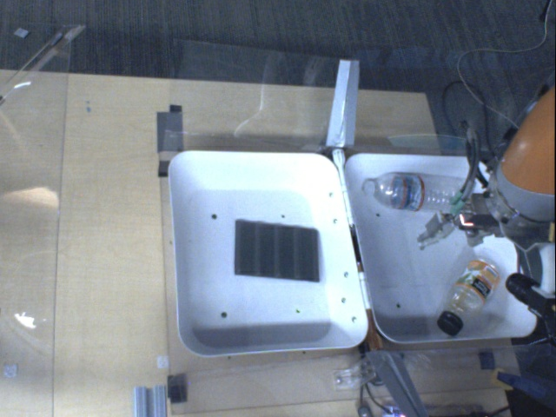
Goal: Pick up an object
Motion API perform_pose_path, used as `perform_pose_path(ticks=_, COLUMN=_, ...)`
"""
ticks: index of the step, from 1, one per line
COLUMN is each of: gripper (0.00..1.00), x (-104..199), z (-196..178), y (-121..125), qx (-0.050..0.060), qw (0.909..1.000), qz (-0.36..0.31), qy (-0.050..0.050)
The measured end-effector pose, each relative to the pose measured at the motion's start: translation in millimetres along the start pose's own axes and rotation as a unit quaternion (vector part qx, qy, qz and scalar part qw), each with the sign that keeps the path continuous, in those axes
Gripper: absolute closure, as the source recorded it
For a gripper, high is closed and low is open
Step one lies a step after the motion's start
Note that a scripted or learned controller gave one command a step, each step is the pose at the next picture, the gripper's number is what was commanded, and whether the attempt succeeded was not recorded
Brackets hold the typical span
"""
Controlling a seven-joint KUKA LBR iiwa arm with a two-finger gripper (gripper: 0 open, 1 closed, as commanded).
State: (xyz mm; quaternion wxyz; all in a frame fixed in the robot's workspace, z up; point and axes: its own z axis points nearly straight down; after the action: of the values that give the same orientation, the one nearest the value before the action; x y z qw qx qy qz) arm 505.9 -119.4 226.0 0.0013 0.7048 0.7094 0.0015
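Lying tilted at lower right of the frame, in the right bin point(408, 324): small bottle point(466, 293) with dark cap, amber contents; clear water bottle point(407, 190) on its side near that bin's upper edge; jaws point(437, 228) between the two, spread open, gripping nothing; dark ridged pad point(277, 251) in left bin point(195, 233); pale wood worktop point(87, 233) beneath.

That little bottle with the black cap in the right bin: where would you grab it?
Probably across the body of the small bottle, coming straight down from above. It lies on its side, cap toward the bin's near wall, so its round middle is the widest free part.
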Motion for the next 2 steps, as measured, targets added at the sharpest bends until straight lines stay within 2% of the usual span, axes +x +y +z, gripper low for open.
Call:
perform_pose_path(ticks=1, gripper=0.0, x=-5, z=29, y=81, qx=0.0, qw=0.9999, qz=0.017, qy=0.0)
perform_pose_path(ticks=2, gripper=0.0, x=-20, z=21, y=75, qx=-0.001, qw=0.9997, qz=0.025, qy=0.0)
